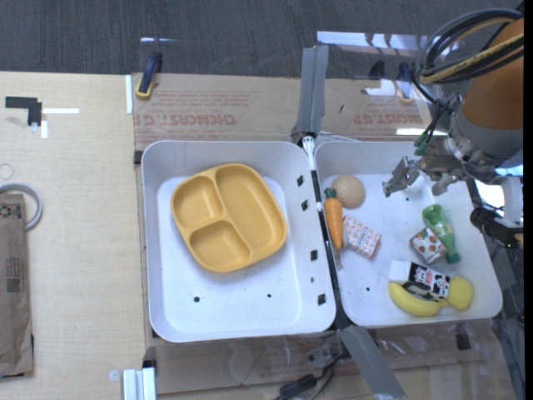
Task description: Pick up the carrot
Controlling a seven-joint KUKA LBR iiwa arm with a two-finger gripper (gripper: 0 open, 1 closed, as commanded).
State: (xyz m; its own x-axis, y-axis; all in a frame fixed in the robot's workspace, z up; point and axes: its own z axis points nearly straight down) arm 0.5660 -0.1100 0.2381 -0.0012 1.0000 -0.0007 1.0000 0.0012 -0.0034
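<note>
Gripper (410, 176) hovers over the right bin (491, 302), jaws look spread, nothing between them. Carrot (334, 221) lies well left of and below the jaws, against the divider beside the snack box (361, 237); tight approach, probably.

The desk (67, 215) has a pale wood surface. On it two shallow white bins stand side by side, the left bin (158, 248) touching the right bin (491, 302). A brown paper bag (12, 282) lies at the left edge.
</note>
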